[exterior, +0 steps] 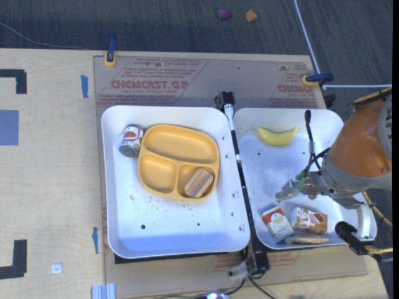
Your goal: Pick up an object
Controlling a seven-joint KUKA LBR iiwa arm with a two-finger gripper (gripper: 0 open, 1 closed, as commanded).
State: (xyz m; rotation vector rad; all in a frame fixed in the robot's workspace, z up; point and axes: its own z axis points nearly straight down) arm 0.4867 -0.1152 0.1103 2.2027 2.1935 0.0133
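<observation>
Nearest us, at the right bin's six o'clock edge, lie two small cartons and a thin stick beneath them. Our hand hovers just above them, toward twelve o'clock; we cannot tell its state. At the bin's twelve o'clock lies a banana. At nine o'clock, the left bin holds a yellow divided tray and a can.

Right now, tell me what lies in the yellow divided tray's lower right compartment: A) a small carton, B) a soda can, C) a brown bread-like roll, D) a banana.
C: the brown roll sits inside that compartment of the yellow tray, while the banana lies in the right bin and the can rests outside the tray's left edge.
</observation>
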